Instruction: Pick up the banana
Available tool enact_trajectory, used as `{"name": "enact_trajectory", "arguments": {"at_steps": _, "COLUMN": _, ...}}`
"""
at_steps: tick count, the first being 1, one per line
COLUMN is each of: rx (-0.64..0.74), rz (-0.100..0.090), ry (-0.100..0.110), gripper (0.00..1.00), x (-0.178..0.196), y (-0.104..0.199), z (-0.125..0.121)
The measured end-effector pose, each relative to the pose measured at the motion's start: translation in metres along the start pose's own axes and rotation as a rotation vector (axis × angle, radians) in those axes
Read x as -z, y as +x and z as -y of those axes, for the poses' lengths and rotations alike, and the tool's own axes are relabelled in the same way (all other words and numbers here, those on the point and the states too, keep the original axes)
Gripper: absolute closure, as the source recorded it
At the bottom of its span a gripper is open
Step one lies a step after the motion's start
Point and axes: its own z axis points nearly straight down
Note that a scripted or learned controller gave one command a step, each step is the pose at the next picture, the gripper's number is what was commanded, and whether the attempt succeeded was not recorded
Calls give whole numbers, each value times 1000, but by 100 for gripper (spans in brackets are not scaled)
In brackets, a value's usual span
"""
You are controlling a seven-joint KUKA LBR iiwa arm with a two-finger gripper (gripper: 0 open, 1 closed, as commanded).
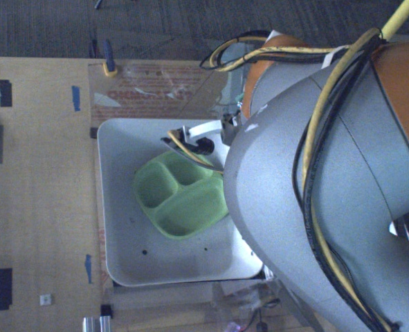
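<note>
Pick not confirmed: the arm [315, 185] covers the right of the bin [121, 206], gripper [226, 124] state cannot be told, banana hidden, probably under the arm beside the tray [180, 199]

Overhead camera, angled down on white bin [124, 254], arm [315, 185] close

where the banana lies, and how it is posed, cannot be told from this view.

A green plate [180, 199], apparently three-compartment, lies in the white bin [121, 247] on the tan bench [38, 206].
</note>
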Motion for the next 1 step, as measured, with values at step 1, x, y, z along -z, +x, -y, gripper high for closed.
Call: {"name": "enact_trajectory", "arguments": {"at_steps": 1, "rx": 8, "rz": -16, "ry": -6, "gripper": 0, "x": 1, "y": -12, "z": 4}}
